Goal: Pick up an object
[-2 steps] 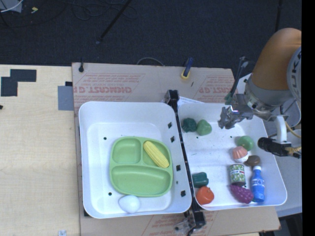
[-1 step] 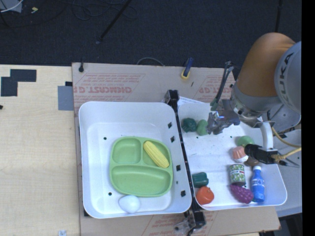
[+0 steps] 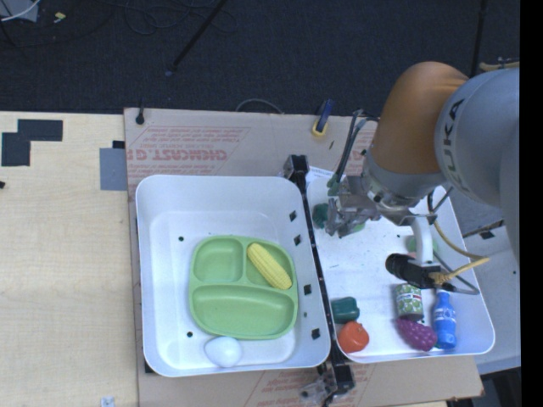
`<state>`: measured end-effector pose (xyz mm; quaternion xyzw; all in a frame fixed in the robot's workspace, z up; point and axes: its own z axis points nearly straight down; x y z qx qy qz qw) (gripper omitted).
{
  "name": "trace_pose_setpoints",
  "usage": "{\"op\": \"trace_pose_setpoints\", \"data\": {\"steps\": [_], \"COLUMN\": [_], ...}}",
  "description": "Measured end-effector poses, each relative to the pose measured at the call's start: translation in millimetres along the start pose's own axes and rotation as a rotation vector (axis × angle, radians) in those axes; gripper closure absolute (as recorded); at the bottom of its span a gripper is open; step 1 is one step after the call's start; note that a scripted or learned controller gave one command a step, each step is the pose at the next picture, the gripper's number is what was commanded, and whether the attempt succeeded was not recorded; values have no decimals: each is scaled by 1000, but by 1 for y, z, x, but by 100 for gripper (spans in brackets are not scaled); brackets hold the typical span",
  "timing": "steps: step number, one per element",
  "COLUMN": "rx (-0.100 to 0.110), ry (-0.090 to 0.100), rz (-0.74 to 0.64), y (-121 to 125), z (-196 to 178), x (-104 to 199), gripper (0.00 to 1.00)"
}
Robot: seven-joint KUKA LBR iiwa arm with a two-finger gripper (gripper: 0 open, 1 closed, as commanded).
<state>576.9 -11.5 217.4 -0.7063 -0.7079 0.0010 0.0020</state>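
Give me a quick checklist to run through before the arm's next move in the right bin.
1. Gripper over the right bin: ok, near its upper left corner.
2. Object between the fingers: cannot tell, the wrist hides them.
3. Targets available: ok; orange ball, green can, blue bottle, purple grapes lie along the lower edge.
4. Targets apart: not ok, can, bottle and grapes crowd together.
5. Corn on the green tray, left bin: ok.
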Motion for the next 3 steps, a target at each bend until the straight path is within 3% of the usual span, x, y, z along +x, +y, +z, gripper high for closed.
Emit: {"op": "trace_pose_setpoints", "data": {"steps": [1, 2, 3], "rx": [-2, 0, 0], "ry": [-1, -2, -1], "rz": [1, 3, 2], "y": [5, -5, 0], "z": [-17, -13, 0], "x": [21, 10, 23], "gripper": [100, 100, 100]}}
